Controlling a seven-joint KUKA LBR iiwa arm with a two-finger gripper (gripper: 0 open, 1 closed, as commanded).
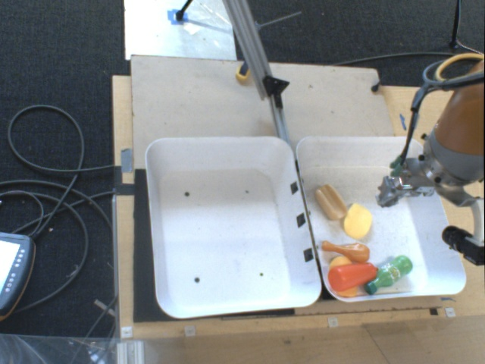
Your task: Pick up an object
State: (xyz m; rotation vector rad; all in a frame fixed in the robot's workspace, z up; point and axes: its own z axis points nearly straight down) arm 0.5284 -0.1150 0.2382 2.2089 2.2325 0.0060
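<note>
We see two white bins: the left bin [220,226] bare, the right bin [436,268] holding five toy foods toward six o'clock. The yellow lemon [358,221] looks light, rigid, slippery; we'd grip its middle. At three o'clock, the gripper [388,191] hovers; its state is unclear.

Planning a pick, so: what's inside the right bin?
The right bin holds a tan bread roll, a yellow lemon, an orange drumstick-shaped toy, a red-orange carrot and a green bottle. The carrot partly covers a small yellow piece.

Dark carpet floor [61,51] with black cables [45,165] beside pale wooden bench [197,97].
</note>
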